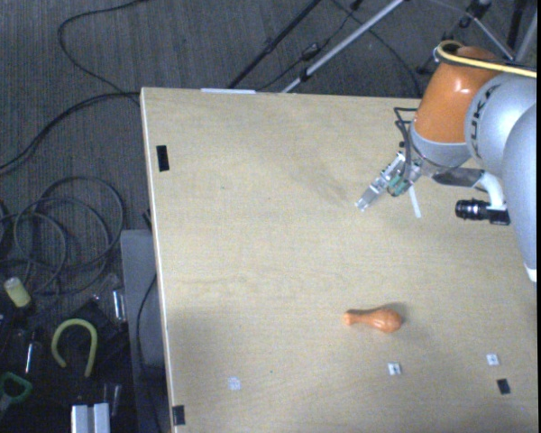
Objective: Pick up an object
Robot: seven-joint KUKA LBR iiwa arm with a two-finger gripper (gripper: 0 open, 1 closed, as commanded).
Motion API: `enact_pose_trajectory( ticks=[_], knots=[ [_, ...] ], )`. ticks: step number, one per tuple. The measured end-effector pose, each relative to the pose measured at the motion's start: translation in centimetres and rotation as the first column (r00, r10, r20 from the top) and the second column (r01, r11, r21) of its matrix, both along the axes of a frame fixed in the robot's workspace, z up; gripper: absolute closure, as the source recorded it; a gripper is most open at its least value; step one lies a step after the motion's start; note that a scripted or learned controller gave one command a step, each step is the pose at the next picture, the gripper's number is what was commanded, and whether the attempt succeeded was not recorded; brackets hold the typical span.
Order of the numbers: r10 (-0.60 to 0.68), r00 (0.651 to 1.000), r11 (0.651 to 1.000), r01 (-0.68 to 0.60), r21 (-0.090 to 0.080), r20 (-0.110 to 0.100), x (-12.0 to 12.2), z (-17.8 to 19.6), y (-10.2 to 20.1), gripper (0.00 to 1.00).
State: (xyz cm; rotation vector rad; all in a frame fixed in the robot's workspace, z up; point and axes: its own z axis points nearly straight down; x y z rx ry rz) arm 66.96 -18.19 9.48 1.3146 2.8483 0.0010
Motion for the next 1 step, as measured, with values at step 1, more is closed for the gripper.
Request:
enact_pose_trajectory(
  ticks=[1],
  knots=[
    [-0.104,0.995,0.995,0.104,0.003,-0.003,-1.46,6.62,8.41,1.0]
  ],
)
